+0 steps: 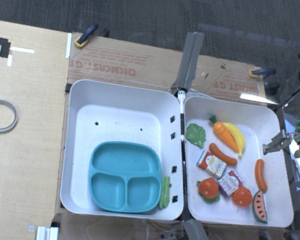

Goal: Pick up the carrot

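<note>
Underneath, cardboard (146,68) lines the wooden bench (15,124).

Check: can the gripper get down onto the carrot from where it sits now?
Probably yes. The carrot lies uncovered near the right bin's far end; the banana touches one side, which may crowd a finger. The gripper sits at the bin's right rim.

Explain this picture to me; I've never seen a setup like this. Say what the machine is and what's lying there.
One camera looks down at a slant on a bench with two shallow white bins. The robot arm reaches in from the right; its tool hangs over the right bin's edge, holding nothing that I can see. The left bin holds a blue divided plate. The right bin holds toy food: the carrot beside a banana, two sausages, a tomato and a watermelon slice. The carrot is to be picked up.
</note>
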`<move>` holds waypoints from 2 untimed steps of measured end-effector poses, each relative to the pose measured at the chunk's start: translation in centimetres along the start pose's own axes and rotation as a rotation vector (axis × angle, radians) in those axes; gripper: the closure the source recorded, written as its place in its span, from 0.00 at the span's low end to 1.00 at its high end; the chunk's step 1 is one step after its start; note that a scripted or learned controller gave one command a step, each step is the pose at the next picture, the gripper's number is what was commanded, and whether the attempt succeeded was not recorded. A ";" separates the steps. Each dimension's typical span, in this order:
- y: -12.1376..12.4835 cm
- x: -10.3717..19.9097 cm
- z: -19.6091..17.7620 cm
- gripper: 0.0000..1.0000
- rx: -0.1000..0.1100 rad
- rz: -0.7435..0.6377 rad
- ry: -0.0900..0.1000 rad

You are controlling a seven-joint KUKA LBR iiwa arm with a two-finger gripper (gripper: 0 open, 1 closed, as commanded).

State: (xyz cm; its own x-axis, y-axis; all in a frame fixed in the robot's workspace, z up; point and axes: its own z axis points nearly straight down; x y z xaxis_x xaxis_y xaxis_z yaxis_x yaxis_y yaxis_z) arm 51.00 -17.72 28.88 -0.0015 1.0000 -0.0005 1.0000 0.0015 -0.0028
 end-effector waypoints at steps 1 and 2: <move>8.7 3.6 10.5 0.00 0.001 0.050 0.000; 7.5 -0.7 16.3 0.00 0.001 0.333 0.001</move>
State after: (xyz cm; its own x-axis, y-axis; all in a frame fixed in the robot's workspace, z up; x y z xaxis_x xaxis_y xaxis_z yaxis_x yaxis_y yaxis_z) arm 58.44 -18.45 12.56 0.3253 0.9456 -0.0009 0.9456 -0.3253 -0.0034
